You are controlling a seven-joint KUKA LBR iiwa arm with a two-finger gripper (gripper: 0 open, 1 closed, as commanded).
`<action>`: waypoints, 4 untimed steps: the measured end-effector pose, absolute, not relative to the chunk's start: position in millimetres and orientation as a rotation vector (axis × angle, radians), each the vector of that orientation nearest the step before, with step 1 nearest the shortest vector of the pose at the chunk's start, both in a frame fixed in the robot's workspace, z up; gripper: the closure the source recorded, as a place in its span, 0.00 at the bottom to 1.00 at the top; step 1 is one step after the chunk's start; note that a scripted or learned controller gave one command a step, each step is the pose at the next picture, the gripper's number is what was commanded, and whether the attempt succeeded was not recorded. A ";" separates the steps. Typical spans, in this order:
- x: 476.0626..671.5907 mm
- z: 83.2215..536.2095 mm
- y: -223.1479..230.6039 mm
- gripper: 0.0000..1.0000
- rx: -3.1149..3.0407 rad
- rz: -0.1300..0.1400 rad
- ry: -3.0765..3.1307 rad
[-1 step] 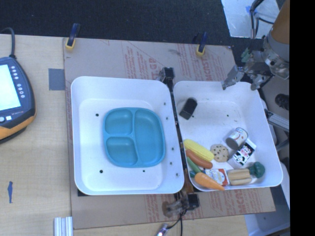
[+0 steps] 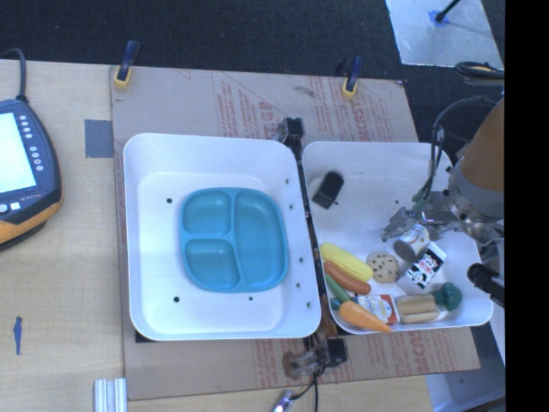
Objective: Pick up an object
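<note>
My gripper (image 2: 410, 227) hangs low over the right part of the right bin (image 2: 369, 163), reaching in from the right below the grey and orange arm (image 2: 482, 166). Just under it sits a small grey and white cylinder (image 2: 410, 245), partly hidden by the gripper. A black and white patterned carton (image 2: 424, 269) lies just below that. A round speckled cookie (image 2: 383, 266) and a yellow corn cob (image 2: 346, 262) lie to the left. A black block (image 2: 327, 190) rests apart near the bin's upper left.
Along the right bin's front edge lie a sausage (image 2: 347, 279), an orange carrot (image 2: 362, 318), a small packet (image 2: 378, 305), a tan cylinder (image 2: 418, 307) and a green broccoli piece (image 2: 448, 296). The left bin (image 2: 154, 230) holds a blue divided plate (image 2: 233, 239). A pendant (image 2: 21, 174) sits far left.
</note>
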State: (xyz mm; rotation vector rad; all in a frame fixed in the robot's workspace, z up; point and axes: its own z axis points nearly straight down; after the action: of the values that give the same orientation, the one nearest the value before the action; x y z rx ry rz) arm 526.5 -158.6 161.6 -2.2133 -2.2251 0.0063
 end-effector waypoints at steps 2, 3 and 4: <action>549.5 92.3 -196.6 0.00 -2.216 0.006 -2.226; 611.8 92.1 -187.5 0.00 -2.216 0.002 -2.223; 654.2 92.2 -146.2 0.00 -2.216 0.002 -2.224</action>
State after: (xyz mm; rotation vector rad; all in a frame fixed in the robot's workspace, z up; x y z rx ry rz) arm 654.2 -146.2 92.2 -2.2159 -2.2235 0.0016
